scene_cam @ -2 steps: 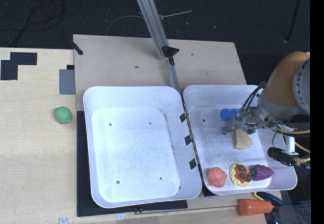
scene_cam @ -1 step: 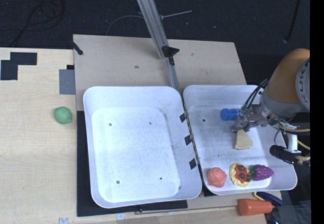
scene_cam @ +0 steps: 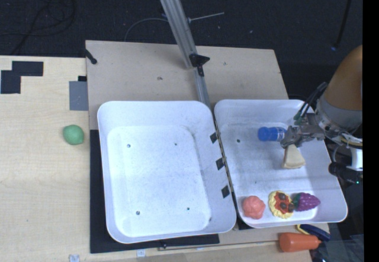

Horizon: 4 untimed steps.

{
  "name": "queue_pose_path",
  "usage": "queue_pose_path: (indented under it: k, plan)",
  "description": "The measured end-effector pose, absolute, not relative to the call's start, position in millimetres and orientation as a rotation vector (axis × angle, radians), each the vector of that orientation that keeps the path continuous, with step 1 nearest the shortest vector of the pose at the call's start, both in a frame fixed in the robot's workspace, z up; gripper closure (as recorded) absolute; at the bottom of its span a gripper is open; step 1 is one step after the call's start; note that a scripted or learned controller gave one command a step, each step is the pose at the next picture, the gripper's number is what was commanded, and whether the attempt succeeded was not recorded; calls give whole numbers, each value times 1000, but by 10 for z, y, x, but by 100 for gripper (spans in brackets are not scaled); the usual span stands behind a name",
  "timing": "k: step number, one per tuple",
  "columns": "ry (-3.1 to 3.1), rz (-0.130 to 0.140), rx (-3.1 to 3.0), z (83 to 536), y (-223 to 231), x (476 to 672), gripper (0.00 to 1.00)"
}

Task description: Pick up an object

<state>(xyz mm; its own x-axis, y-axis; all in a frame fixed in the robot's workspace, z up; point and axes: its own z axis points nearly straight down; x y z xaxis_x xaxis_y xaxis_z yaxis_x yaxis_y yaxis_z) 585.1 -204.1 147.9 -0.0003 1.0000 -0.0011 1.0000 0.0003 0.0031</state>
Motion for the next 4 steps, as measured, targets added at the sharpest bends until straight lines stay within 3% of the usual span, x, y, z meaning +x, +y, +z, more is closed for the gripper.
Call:
queue_pose_path:
  k: [2,4]
  plan:
    - [2219,3,2219,2438,-2044,5956,100]
    - [2226,0,2219,2321,-1167,6036,100]
